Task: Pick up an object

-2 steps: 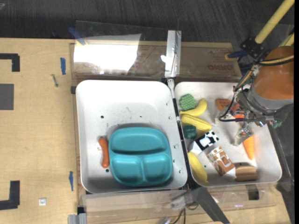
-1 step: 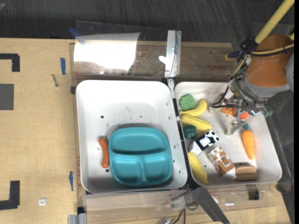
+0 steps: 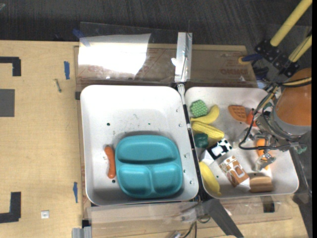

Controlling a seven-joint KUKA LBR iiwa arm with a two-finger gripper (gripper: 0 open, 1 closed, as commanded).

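Camera view from above the bench: two shallow white bins sit side by side at the centre of the frame, the left bin holding a teal divided tray with an orange carrot-like toy lying just beside its left edge. At the right edge of the frame the grey arm with its orange band hangs over the right bin, its gripper low among cables near the bin's right side; from where I stand I cannot tell how it is set or whether it has anything. The right bin is crowded with toy food: a green knobbly piece touching a banana at the upper left, a corn cob below them, a second yellow piece along the lower left wall, a black-and-white block, a brown-and-white packet, a tan bread-like log at the lower right, and an orange waffle-textured piece near the top.
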